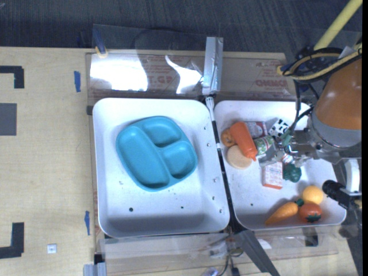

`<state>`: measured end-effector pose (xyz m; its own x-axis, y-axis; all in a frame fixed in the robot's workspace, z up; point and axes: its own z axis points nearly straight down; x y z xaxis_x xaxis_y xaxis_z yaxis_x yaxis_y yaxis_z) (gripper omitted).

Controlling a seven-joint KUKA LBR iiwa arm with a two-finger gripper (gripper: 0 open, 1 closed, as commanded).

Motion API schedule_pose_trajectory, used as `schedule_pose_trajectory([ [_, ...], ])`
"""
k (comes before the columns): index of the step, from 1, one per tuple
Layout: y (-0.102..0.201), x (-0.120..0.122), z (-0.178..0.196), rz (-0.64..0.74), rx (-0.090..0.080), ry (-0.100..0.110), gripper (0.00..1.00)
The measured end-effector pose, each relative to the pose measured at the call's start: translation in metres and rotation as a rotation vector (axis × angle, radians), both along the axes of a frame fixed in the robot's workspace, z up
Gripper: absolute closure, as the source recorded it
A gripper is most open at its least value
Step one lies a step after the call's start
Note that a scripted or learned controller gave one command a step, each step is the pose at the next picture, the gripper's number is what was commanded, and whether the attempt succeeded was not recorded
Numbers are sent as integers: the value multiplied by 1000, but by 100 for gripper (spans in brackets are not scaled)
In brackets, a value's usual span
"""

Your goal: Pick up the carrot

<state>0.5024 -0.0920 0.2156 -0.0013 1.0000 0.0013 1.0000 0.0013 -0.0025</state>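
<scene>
**Arm over the right bin; carrot lying at the bin's near edge**

The carrot [283,212] is lying on the floor of the right bin [253,209], near its front wall, tilting slightly with its thicker end toward a tomato-like red piece [310,211]. A yellow lemon-shaped piece [313,195] is sitting just behind that red piece. The arm [340,111] is reaching in from the right, and the jaws [286,148] are hovering among the clutter in the middle of the right bin, well apart from the carrot; whether they are wide or narrow cannot be told. An orange cylinder [245,140] is resting against a pale round piece [240,157] at the bin's left side. A blue divided plate [156,152] is occupying the left bin [109,200]. Both bins are standing on the desk [40,154].
</scene>
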Motion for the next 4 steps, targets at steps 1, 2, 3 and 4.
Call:
schedule_pose_trajectory([
  [1,41,55,-31,87,-1,-2,0],
  [2,-8,105,-112,190,-2,-9,0],
  [3,-1,117,7,314,-5,-16,0],
  [4,-92,56,-68,225,-2,3,0],
])
